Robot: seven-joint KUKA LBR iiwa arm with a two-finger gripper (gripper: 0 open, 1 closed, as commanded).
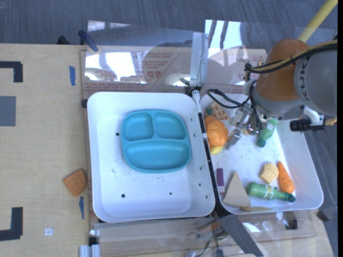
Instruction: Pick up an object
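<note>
Orange toy fruit [216, 133] lies at the left wall of the right bin [313, 171], touching a yellow piece below it. My pincer [239, 128] hangs just beside it, low over the bin floor. Fingers: cannot tell whether apart or together; nothing visibly between them. Judgement: nothing lifted yet; grasp and lift both remain.

Other candidates: green bottle [269, 192] and tan wedge [236, 191] along the near edge, carrot [285, 179] and yellow corn piece [269, 172] toward the near right corner.

Left bin [102, 159] carries a blue divided plate [156, 140].

Room: the divider wall crowds the fruit's left side; the floor at the right bin's centre is open.
</note>
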